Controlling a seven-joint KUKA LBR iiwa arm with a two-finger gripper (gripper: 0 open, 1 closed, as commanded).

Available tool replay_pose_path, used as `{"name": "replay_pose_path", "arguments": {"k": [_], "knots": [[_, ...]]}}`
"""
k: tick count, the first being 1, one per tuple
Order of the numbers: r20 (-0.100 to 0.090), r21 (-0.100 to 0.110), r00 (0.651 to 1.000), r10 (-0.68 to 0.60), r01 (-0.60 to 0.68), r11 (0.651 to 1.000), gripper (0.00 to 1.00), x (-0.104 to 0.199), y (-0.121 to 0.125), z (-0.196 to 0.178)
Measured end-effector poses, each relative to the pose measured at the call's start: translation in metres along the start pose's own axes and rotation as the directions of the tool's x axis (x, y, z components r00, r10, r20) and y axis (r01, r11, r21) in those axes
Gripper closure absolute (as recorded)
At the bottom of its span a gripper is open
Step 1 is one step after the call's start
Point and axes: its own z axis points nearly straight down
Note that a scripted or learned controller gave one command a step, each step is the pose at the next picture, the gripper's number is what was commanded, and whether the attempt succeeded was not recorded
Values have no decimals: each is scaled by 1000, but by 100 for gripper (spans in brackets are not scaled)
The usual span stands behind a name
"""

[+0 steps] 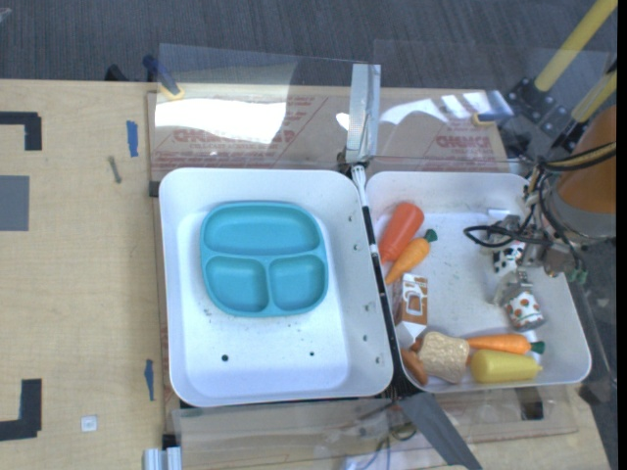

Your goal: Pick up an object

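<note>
The right bin (460,262) holds several toy foods. An orange pepper (400,227) and a small carrot (411,257) lie along its left wall, with a brown-and-white packet (414,300) below them. A bread piece (443,353), a yellow fruit (504,365) and a long carrot (500,343) sit by the front wall. A white piece with orange spots (526,308) and a black-and-white spotted piece (506,258) lie at the right. My gripper (515,274) hangs low over these two, at the end of the arm with its orange band (600,164). Cables hide much of it.
The left bin (186,351) carries a blue divided plate (264,257). A clear plastic sheet (245,116) and an upright metal divider (362,111) stand behind the bins. A yellow pole (578,37) slants at the top right. Wooden bench (69,262) extends to the left.
</note>
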Motion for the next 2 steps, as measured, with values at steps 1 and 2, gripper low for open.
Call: {"name": "replay_pose_path", "arguments": {"k": [1,2], "knots": [[0,-1,998,58,-58,998,0,-17,3,0],[-3,-2,999,52,-52,999,0,44,-5,-1]]}}
